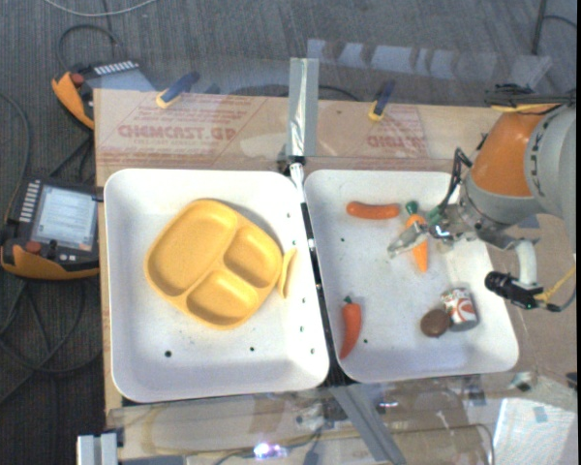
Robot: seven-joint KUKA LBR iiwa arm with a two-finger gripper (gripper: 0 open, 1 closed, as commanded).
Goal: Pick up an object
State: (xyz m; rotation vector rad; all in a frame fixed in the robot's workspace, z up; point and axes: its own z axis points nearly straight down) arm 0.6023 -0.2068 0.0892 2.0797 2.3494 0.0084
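In the right bin (484, 356) my gripper (413, 238) hangs low near the upper middle, its grey wrist with the orange band (504, 163) coming in from the right. A small orange carrot (421, 255) lies right at the gripper's tip; whether it is gripped is unclear. An orange sausage-shaped piece (373, 210) lies just to the upper left of the gripper, with a small green bit (412, 205) beside it. A carrot with a green top (351, 325) lies at the bin's lower left. A brown round object (433, 324) and a red-and-white can (459, 308) sit at the lower right.
The left bin (136, 356) holds a yellow divided plate (216, 261) and a thin yellow slice (289, 271) by its right wall. A metal rail (302, 105) stands behind the bins. A handheld pendant (53, 229) lies off the bench to the left.
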